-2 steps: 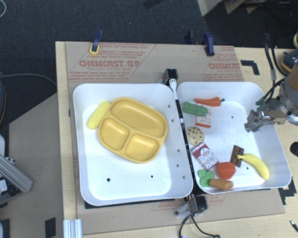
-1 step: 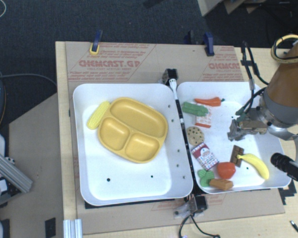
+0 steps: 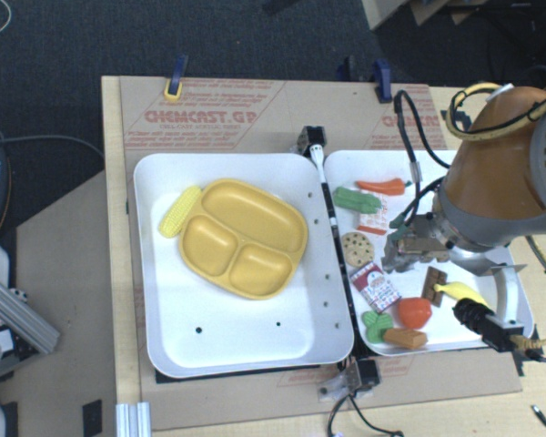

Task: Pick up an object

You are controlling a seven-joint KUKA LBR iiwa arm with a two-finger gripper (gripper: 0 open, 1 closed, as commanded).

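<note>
Dark carpet surrounds the desk (image 3: 255, 107). Hand (image 3: 409, 248) hangs low over the right bin (image 3: 519, 312); its state, I cannot tell. Red-white packet (image 3: 376, 287) lies just below-left of the hand, long axis diagonal.

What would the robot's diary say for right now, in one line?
arm: over right bin | gripper: low among toy food, near cookie | yellow tray, corn: left bin | nothing seen held

1. You had two white bins (image 3: 164, 271) on a tan tabletop (image 3: 255, 107) printed with red lettering.
2. Your left bin held a yellow divided plate (image 3: 244, 237) and a yellow corn cob (image 3: 179, 210).
3. Your right bin held an orange carrot (image 3: 382, 187), a red tomato (image 3: 415, 312), a speckled tan cookie (image 3: 356, 247) and a yellow banana (image 3: 461, 291).
4. Your arm (image 3: 496, 167) wore its orange band.
</note>
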